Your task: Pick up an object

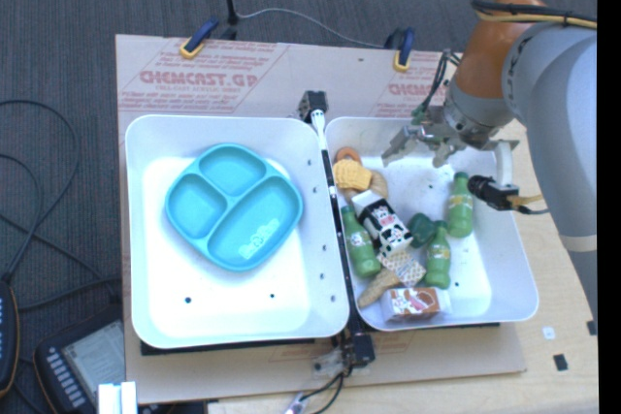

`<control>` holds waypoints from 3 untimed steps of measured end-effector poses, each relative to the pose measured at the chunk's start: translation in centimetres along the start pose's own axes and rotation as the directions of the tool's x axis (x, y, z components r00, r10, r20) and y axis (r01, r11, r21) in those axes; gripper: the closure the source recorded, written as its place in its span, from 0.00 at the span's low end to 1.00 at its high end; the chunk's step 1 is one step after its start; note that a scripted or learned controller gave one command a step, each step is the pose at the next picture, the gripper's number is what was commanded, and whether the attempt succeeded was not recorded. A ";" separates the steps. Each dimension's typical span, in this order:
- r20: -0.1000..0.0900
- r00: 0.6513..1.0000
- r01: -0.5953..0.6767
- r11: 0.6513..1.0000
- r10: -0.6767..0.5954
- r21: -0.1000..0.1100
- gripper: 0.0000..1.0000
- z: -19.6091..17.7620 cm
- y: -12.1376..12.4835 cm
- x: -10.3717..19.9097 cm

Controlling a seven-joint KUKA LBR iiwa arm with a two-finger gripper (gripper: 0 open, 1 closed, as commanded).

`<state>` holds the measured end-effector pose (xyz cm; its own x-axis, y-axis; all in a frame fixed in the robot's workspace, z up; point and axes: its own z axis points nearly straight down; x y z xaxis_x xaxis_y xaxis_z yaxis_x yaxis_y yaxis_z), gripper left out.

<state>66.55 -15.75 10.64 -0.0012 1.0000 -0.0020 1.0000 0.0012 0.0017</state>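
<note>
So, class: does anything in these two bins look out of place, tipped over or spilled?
Nothing is spilled or broken. The blue divided plate lies flat in the left bin. In the right bin the toys lie jumbled on their sides, among them the cow-print carton and a green bottle.

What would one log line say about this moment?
hand: open, holding nothing | position: above right bin | toys: in bin | blue plate: left bin

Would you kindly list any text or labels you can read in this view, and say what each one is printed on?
"CHEMCAST GP", in red, on the brown board under the bins, left of centre.
"CHEM...", the same print cut off by the arm, on that board's right part.
Carton in the right bin: label too small to read.
</note>
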 end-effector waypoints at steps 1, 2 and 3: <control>0.000 1.000 -0.001 1.000 0.001 -0.005 0.00 1.7 -10.8 0.4; -0.002 1.000 -0.002 1.000 0.001 -0.010 1.00 0.6 -10.6 0.5; -0.002 1.000 -0.002 1.000 0.002 -0.009 0.00 0.6 -10.6 0.5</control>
<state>55.95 -15.24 10.00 0.0005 1.0000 -0.0003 0.9999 -0.0004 0.0109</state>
